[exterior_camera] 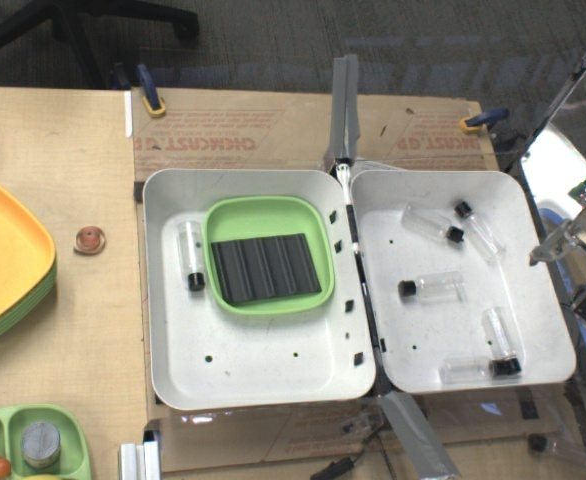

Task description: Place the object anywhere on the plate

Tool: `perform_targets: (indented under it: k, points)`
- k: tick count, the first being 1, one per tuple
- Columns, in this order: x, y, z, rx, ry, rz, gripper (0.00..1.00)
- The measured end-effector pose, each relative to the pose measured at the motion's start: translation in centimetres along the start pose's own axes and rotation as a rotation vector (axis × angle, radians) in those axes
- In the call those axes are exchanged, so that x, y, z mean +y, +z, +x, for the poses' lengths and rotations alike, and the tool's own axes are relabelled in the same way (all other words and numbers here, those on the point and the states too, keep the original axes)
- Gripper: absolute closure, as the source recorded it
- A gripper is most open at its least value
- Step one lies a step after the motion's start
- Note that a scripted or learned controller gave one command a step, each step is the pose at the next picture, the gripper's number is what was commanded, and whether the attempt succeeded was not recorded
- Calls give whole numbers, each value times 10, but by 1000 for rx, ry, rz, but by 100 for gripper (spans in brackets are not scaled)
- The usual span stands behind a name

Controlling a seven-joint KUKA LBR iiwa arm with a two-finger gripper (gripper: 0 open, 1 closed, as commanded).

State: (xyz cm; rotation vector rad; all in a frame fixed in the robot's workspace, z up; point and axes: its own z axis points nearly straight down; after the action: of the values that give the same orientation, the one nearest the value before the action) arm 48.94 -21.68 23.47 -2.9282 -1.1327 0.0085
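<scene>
A green square plate [265, 206] lies in the left bin [243, 373], toward its back. A dark grey ridged slab [270, 268] rests flat on the plate and covers most of its floor. Just left of the plate, a clear vial with a black cap [191, 258] lies on the bin floor, cap toward the front. In the right bin [413, 363] several more clear vials with black caps lie scattered: two at the back [433, 226] [476, 226], one in the middle [431, 288], and others at the front right [500, 340].
A stack of yellow plates [8, 258] sits on the wooden bench at the far left, with a small red disc [90, 239] beside it. A green divided tray [23, 443] is at the bottom left corner. Clamps [151, 96] [483, 120] hold the cardboard behind the bins.
</scene>
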Motion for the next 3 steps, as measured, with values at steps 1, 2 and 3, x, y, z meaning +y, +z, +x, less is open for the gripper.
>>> perform_targets:
  k: [1, 2, 3]
  points:
    - [-5, -18, -1, 1, 78, -2, 0]
    - [-5, -20, -1, 0, 152, -1, 0]
    - [-4, -15, -13, 1, 178, -1, 0]
